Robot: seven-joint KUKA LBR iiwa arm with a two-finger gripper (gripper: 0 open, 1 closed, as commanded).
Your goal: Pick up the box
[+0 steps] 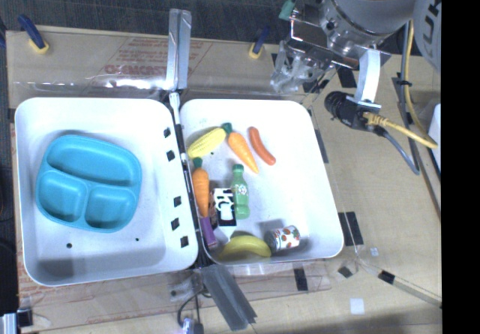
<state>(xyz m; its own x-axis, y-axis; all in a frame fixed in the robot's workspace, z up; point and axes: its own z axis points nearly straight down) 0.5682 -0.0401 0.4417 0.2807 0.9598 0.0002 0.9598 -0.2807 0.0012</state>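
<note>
Gripper (300, 73) is hovering over the right bin's (319, 175) far rim, finger state impossible to tell, while the box (223, 205) is lying near the bin's left wall between carrot (201, 188) and bottle (240, 191), down-left of the gripper, long axis roughly near-far.

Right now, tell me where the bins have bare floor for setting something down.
Right bin: bare floor along its right side, between the sausage and the can. Left bin: bare strip right of the blue tray, and along the near edge. Crowded: the right bin's left side, around the box, green bottle and carrots.
</note>
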